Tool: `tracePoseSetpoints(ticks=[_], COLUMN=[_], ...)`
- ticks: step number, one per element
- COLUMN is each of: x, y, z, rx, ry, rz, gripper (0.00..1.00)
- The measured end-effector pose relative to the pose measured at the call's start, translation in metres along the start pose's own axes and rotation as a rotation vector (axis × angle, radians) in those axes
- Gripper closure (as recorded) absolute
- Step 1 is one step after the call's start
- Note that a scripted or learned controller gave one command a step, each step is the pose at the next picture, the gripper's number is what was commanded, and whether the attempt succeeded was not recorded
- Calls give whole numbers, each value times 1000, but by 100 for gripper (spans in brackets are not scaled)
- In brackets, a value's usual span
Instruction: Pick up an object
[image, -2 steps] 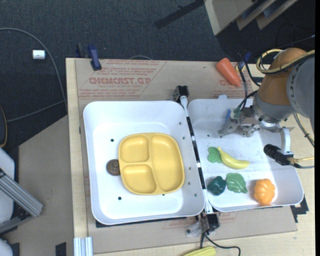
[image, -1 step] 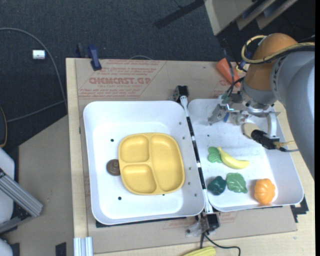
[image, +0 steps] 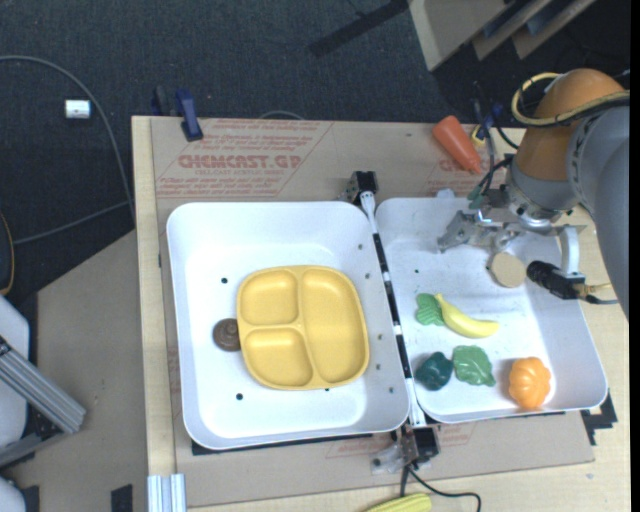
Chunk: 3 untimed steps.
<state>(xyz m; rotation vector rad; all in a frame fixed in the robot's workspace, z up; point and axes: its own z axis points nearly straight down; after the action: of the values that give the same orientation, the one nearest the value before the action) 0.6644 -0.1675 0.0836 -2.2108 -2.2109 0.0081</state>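
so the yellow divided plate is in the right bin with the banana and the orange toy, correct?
No. The camera view shows the yellow divided plate in the left bin. The banana and the orange toy are in the right bin.

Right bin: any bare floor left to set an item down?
Some. The right bin is bare along its left wall, from the far corner down to the green piece. The near half is crowded: banana, dark green piece, green vegetable, orange pumpkin. The gripper and a tan disc occupy the far right.
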Motion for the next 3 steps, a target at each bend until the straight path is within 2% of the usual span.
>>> tracePoseSetpoints(ticks=[1,2,3], x=[-52,-54,1], y=[-85,-85,-78], z=[0,-10,0], rx=[-10,-15,-13], ry=[2,-4,-5], rz=[-3,-2,-2], gripper=[0,100,100])
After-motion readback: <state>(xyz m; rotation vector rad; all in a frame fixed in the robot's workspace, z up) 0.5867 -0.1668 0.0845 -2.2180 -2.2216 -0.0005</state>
